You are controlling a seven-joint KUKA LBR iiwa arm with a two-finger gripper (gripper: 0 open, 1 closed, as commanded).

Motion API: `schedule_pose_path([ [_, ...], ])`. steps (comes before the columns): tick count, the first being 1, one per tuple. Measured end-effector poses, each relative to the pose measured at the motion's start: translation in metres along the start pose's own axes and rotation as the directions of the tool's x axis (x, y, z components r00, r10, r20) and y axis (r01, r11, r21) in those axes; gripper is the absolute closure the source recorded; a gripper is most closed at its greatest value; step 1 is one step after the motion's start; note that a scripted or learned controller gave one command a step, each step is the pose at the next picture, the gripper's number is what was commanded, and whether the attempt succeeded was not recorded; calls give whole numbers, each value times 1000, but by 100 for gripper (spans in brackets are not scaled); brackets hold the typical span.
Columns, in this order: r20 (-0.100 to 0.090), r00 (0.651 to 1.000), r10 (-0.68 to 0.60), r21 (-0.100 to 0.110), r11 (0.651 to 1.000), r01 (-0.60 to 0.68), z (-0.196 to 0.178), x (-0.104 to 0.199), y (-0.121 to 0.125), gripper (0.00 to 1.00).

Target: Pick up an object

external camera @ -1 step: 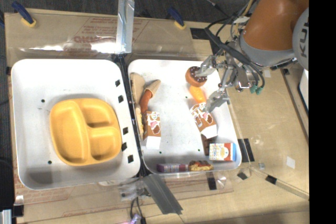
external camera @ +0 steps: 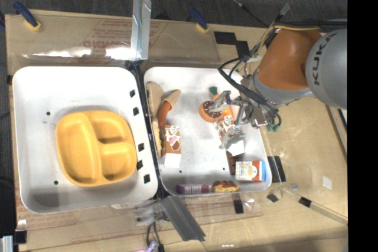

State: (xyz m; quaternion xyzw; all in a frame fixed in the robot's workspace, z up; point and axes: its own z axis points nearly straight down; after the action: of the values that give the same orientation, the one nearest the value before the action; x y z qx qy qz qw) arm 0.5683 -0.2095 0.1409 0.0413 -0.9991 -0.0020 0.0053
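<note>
Below gripper (external camera: 231,121), a crinkled silver-and-brown packet (external camera: 231,137).

My arm (external camera: 331,68) is grey, with an orange band (external camera: 283,62) above the wrist. Both bins (external camera: 29,127) are white. The divided tray (external camera: 94,147) is yellow. The carton (external camera: 248,170) is white, orange and red. The bottle (external camera: 192,189) is purple. The bench (external camera: 307,144) is tan.
</note>
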Motion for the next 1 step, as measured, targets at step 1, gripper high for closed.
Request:
schedule_pose_path([
  [1, 13, 994, 109, 4, 994, -109, 48, -7, -1, 0],
])
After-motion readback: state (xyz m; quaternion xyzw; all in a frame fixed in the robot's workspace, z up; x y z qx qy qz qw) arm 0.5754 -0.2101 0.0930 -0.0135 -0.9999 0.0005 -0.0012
